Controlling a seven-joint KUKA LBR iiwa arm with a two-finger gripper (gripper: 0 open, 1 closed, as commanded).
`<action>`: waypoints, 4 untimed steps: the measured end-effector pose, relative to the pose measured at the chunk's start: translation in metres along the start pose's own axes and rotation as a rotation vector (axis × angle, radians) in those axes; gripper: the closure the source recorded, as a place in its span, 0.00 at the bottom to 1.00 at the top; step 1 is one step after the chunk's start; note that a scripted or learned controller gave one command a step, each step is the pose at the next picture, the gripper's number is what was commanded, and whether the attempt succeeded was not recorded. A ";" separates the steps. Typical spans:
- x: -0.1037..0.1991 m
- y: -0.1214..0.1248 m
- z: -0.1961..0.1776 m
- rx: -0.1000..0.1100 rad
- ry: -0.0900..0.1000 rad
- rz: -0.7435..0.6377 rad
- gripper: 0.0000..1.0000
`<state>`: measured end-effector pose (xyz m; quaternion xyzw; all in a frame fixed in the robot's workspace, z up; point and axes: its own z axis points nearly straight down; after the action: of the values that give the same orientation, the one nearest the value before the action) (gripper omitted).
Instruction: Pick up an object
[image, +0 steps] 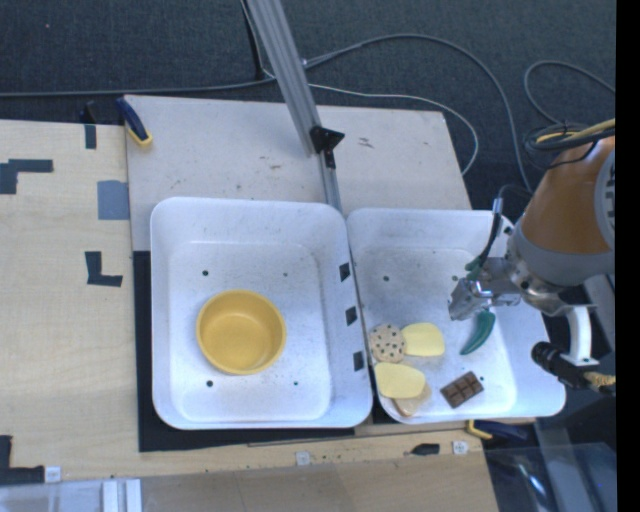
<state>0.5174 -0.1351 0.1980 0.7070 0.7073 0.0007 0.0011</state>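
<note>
In the right bin (400, 240) lie a round cookie (387, 343), two yellow flat pieces (424, 340) (400, 380), a brown chocolate square (462, 389) and a green pepper-shaped piece (479, 332). My gripper (464, 302) hangs over the right side of this bin, just above and left of the green piece's upper end. The grey arm with its orange band (565, 210) comes in from the right. A yellow bowl (240, 331) sits in the left bin (250, 225).
A slanted metal rail (295, 85) crosses above the bins and ends at a black clamp (325, 138). Cables (480, 70) run over the dark floor at the top right. A blue-yellow clip (134, 122) lies at the board's top left.
</note>
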 end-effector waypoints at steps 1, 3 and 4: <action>0.006 0.000 -0.043 0.000 0.000 0.000 1.00; 0.063 0.005 -0.060 0.003 0.002 -0.005 1.00; 0.124 0.017 -0.054 0.004 0.002 -0.005 1.00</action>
<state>0.5343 -0.0115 0.2524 0.7053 0.7089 -0.0001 -0.0008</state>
